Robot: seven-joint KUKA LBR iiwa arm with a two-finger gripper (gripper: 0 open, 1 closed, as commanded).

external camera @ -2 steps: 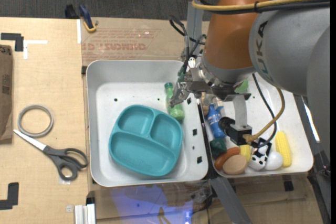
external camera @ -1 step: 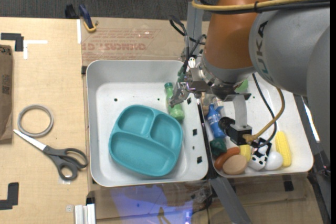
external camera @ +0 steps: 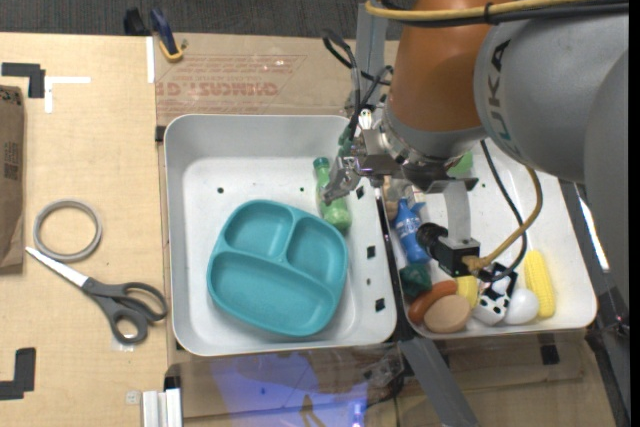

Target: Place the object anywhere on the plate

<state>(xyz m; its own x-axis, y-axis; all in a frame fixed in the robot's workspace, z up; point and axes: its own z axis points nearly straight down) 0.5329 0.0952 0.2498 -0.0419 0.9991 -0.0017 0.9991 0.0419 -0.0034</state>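
I see the pincer (external camera: 338, 185) hanging over the left bin (external camera: 190, 165), near that bin's right wall, with the grey arm (external camera: 560, 85) and its orange band (external camera: 445, 55) bulking up behind it to the right. A green object (external camera: 335, 211) sits at the fingertips; it looks like a small green bottle or vegetable, and I take it as held between the fingers, though the view is tight and I can't make out the contact cleanly. I cannot judge how wide the fingers stand beyond that.

Just below and to the left of the pincer lies the teal plate (external camera: 275, 265), a divided one with three sections, resting on the bin floor. The green object is just off the plate's upper right rim, close to it or just over its edge.

To the right of the pincer, in the other bin (external camera: 570, 305), I see a blue bottle (external camera: 410, 230), a brown egg-like thing (external camera: 447, 313), a corn cob (external camera: 540, 283) and a black-and-white toy (external camera: 497, 295).

Far to the left of the pincer, on the counter (external camera: 80, 145), lie scissors (external camera: 105, 293) and a tape roll (external camera: 67, 228).
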